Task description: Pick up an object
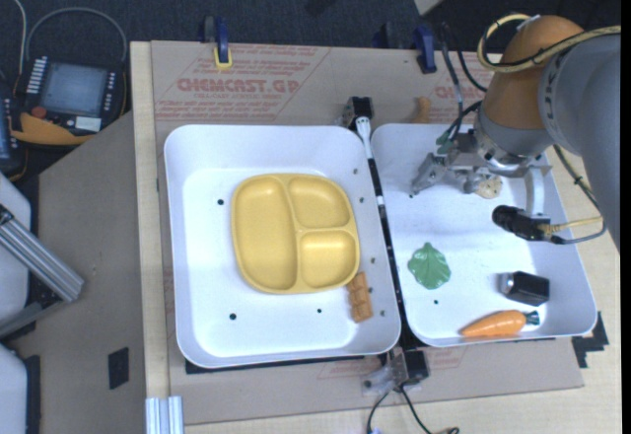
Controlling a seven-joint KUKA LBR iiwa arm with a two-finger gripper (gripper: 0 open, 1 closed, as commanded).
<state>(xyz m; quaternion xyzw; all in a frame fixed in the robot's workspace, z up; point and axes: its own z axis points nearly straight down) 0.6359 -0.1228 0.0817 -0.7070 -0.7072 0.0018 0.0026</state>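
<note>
My gripper (455,171) hangs low over the back part of the right bin (463,235), below the arm's orange band. A small cream-coloured piece (485,188) lies right beside it, partly hidden by the wrist. Further forward in the same bin, apart from the gripper, lie a green leafy toy (429,265), a small black block (523,286) and an orange carrot (493,325) near the front wall.
The left bin (197,225) holds a yellow divided plate (294,230) and a small brown waffle-like piece (360,297) at its front right. A black cylinder with a yellow cable (520,221) sticks out by the arm, above the right bin.
</note>
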